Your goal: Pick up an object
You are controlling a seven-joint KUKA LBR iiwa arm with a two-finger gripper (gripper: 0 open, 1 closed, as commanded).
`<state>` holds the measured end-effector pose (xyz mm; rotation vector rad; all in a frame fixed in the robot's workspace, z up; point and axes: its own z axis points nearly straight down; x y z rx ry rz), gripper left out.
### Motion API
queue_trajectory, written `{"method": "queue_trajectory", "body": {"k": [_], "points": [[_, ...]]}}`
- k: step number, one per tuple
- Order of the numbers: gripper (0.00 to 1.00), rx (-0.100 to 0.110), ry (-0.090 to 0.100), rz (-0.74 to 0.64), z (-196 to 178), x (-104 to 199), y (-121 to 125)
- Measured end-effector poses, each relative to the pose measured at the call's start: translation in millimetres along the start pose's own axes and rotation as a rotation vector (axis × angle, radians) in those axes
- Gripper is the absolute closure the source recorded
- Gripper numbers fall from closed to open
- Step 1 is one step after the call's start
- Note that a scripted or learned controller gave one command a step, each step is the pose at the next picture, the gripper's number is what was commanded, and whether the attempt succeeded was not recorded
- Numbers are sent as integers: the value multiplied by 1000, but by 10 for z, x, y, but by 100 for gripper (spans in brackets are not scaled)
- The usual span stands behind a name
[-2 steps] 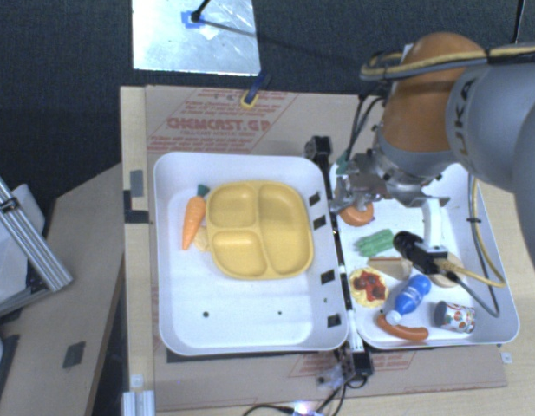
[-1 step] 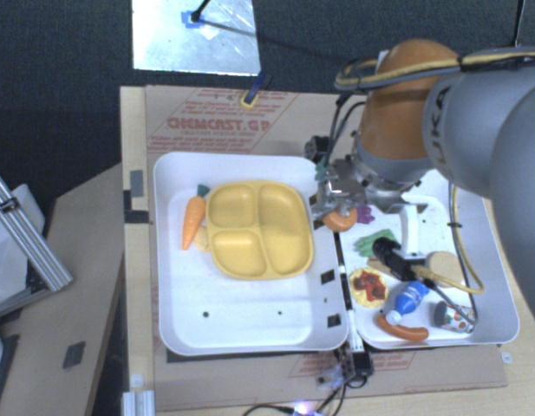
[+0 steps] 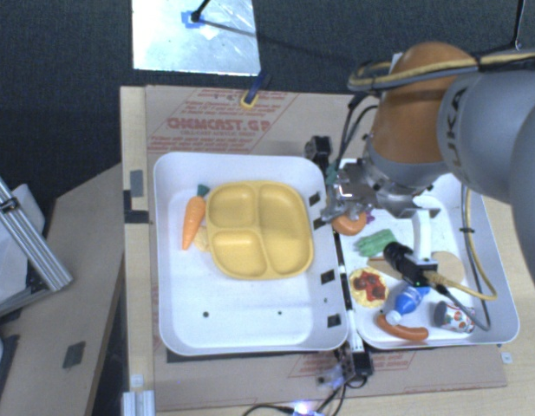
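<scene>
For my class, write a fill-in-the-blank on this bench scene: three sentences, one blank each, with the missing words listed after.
1. The yellow divided plate lies in the ____ bin of the camera view.
2. Beside that plate, on its left, lies a toy ____.
3. The plate has ____ compartments.

Missing words: left; carrot; three

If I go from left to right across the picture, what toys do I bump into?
Orange toy carrot with green top → yellow plastic plate with three compartments → orange round toy under the gripper → green toy vegetable → small cone-shaped colourful toy.
</scene>
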<state>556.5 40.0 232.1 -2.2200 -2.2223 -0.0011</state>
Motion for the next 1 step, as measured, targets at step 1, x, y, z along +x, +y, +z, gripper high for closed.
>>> {"method": "queue_trajectory", "body": {"k": [1], "points": [[100, 0, -1, 1, 151, -61, 125]]}}
